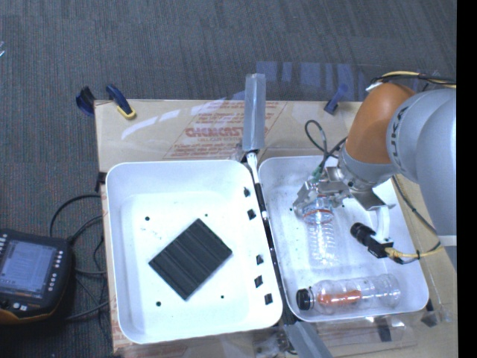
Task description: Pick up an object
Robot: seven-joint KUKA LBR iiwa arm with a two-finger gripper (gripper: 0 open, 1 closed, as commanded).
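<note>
Where bench [141, 129] meets grey carpet [149, 36], two bins; claw [319, 200] over clear bottle [323, 237], grip state unclear

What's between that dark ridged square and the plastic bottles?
In the camera view, the two bins' adjoining walls separate the dark ridged pad from the bottles, with bare white floor either side.

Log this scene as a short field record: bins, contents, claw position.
left bin: holds a dark ribbed pad, lying flat
right bin: holds two clear plastic bottles
upright-pointing bottle: lies lengthwise under the claw
lower bottle: lies crosswise, black cap to the left, orange inside
claw: over the first bottle's top end
</note>
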